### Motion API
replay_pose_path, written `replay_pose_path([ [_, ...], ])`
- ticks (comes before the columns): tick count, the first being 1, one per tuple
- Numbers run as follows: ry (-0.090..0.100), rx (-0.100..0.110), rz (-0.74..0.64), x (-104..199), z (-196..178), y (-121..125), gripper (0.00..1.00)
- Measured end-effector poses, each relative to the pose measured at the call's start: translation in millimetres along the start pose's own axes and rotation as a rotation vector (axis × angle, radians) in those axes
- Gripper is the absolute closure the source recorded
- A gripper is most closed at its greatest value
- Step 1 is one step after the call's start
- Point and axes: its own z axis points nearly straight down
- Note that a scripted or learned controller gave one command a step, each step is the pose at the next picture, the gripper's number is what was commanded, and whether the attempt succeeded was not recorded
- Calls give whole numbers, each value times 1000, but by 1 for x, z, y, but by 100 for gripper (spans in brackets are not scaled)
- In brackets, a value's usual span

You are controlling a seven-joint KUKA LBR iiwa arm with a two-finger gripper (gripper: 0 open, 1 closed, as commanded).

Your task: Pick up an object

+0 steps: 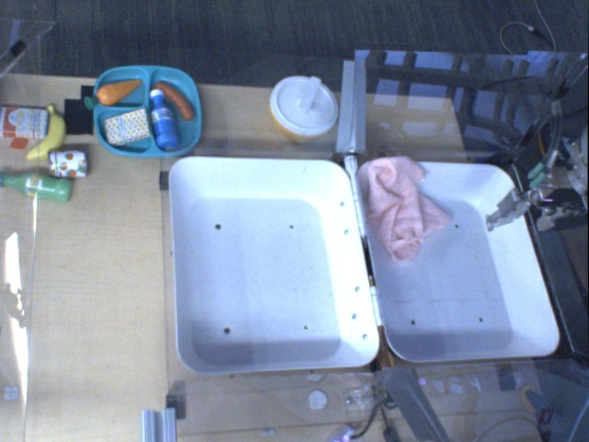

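A crumpled pink cloth (401,208) lies in the right bin (460,293), against its upper left corner and the divider between the bins. My gripper (508,210) pokes in over the right rim of that bin at the view's right edge, mostly hidden among cables and framework. It is well to the right of the cloth, apart from it, and nothing shows in its hold.
The left bin (267,265) sits beside the right one. On the bench behind it are a blue divided plate (147,110) with toy food and a white lidded cup (304,107). A banana (48,134), a can (68,163) and a green bottle (37,186) lie at the far left.
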Motion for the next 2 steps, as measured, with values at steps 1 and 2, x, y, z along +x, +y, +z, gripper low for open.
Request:
replay_pose_path([
  [1,0,1,-13,1,151,71,0],
  [2,0,-1,54,9,159,57,0],
])
